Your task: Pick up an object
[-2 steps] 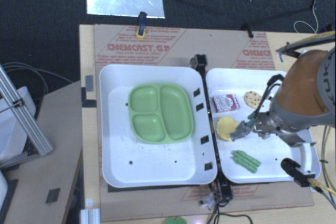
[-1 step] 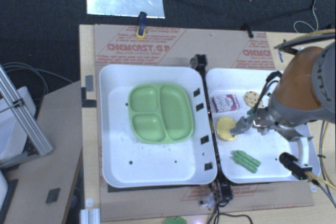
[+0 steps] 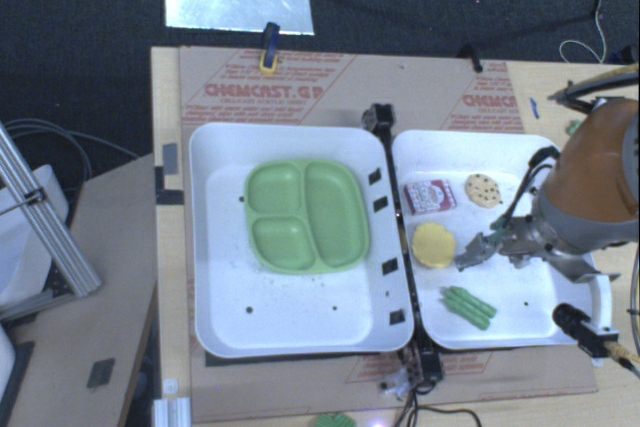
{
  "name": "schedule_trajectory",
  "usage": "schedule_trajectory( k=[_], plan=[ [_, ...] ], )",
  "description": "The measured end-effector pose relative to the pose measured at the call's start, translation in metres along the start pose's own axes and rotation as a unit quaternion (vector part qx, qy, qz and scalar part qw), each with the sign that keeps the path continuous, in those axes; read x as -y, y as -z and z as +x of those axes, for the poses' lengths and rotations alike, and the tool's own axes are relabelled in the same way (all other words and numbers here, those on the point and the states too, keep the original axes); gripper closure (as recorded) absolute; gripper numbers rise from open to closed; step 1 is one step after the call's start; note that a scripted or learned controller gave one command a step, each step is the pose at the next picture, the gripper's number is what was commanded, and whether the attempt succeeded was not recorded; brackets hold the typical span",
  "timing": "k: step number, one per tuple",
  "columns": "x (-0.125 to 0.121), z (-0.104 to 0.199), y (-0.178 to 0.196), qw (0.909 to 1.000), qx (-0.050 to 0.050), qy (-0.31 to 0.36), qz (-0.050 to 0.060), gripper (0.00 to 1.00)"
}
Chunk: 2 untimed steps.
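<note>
**Yellow round thing is your closest grab, sitting right off the gripper tip**

So here's how it looks to you from above: the gripper (image 3: 476,252) sits low in the right bin (image 3: 520,147), right of centre in the frame, with the grey-and-orange arm (image 3: 600,180) coming in from the right edge. Honestly, I can't tell whether it's open or closed from this angle, it's just a dark grey blob at the tip, and nothing shows clamped in it.

The nearest candidate is the yellow round piece (image 3: 434,244), just to the left of the gripper tip, close enough that they look nearly touching, though I can't say for sure they are. My guess is it's toy food: light, stiff plastic, probably a bit slick. I'd go across its width from above, since a low disc gives you little to bite on at the edge and could skate away.

Other options in the same bin:
- red and white packet (image 3: 429,196), up and left of the gripper, flat, looks light, likely hard to get under
- cookie (image 3: 483,189), straight above the gripper, small and flat
- green beans (image 3: 468,306), below the gripper toward the bottom of the frame, long and thin, so pinch across the short side

The green divided plate (image 3: 305,215) sits in the left bin (image 3: 215,245), well apart from the gripper, and it's wide, so I'd skip it.
</note>
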State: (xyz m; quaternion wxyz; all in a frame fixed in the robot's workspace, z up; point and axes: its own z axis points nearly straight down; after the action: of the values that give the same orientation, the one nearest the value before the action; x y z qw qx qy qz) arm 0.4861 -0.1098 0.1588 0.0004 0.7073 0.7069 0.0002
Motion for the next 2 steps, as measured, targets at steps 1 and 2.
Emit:
schedule_trajectory(
  k=[1, 2],
  plan=[
    [-0.009, -0.006, -0.056, 1.0000, -0.001, 0.000, 0.002, 0.00],
    [-0.001, 0.007, -0.010, 1.0000, 0.000, 0.003, -0.002, 0.00]
  ],
)
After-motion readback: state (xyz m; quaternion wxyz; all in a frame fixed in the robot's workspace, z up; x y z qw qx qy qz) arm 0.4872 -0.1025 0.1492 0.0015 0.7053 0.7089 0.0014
